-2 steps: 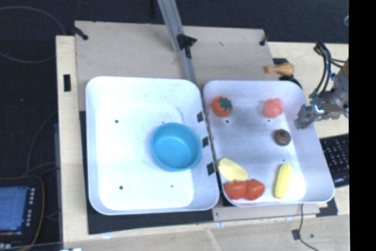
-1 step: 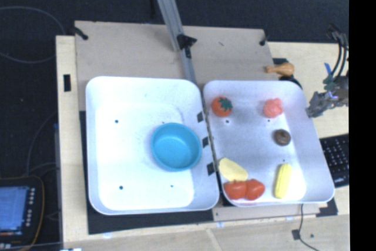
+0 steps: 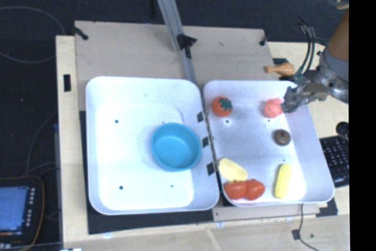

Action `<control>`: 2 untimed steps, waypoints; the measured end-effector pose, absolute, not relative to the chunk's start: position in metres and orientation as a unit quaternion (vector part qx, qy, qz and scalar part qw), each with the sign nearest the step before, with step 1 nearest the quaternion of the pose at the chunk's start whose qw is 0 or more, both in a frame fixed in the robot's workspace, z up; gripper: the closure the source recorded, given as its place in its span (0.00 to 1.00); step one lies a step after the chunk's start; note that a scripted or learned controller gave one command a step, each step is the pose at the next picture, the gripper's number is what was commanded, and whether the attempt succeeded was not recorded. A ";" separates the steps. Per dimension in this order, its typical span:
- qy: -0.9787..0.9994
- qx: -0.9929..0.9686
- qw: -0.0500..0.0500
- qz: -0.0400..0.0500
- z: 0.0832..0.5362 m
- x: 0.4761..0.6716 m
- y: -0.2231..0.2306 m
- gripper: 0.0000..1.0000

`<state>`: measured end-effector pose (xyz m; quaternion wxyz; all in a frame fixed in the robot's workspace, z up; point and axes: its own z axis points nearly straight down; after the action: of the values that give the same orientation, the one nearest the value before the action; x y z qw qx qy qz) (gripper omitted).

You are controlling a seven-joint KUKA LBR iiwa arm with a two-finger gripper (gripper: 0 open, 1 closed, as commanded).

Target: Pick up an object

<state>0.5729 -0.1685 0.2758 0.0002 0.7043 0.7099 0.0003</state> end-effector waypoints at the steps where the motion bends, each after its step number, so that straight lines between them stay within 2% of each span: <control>1: 0.710 0.704 -0.004 -0.001 0.262 0.590 -0.124 1.00; 2: 0.710 0.704 -0.006 -0.003 0.248 0.607 -0.072 1.00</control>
<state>0.6069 -0.0721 0.2481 -0.0058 0.7044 0.7098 -0.0028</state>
